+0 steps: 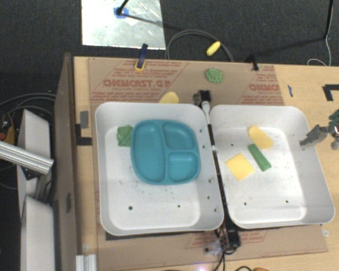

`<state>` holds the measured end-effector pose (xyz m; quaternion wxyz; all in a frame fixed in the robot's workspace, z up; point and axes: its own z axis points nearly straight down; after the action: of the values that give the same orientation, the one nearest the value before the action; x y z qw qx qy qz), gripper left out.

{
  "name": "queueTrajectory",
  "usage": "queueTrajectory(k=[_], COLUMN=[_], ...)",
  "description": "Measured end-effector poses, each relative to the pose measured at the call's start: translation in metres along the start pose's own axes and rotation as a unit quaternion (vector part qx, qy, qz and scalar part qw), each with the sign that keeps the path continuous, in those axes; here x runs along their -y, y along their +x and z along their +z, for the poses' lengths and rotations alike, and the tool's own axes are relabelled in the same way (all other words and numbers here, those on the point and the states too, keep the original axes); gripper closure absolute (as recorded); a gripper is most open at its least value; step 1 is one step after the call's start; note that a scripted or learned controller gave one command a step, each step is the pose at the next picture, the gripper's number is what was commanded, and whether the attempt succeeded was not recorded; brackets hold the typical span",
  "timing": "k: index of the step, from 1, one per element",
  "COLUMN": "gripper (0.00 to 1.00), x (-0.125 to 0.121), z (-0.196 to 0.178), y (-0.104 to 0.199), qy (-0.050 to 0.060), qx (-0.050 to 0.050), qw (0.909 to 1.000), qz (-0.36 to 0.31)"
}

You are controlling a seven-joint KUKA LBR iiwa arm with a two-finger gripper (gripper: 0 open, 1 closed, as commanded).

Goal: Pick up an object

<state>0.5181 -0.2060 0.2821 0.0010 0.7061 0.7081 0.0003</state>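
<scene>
smooth matt teal plastic tray (pixel 164 152), white speckled plastic bins (pixel 116 208), rough printed brown cardboard (pixel 130 81) beneath.

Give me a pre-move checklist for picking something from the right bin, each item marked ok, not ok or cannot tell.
1. Targets in right bin: yellow square, green stick, yellow oval piece present: ok.
2. Green stick apart from its neighbours: not ok, it sits close against both.
3. Gripper above a target: not ok, it sits at the bin's right rim.
4. Finger opening: cannot tell.
5. Nothing covering the targets: ok.
</scene>
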Motion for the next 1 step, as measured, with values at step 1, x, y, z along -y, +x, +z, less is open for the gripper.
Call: queueTrajectory(k=[1], gripper=[0.0], x=[-0.0185], z=[0.156], y=[0.0572], qy=[0.006], qx=[-0.003], qw=[1.0], qz=[-0.003])
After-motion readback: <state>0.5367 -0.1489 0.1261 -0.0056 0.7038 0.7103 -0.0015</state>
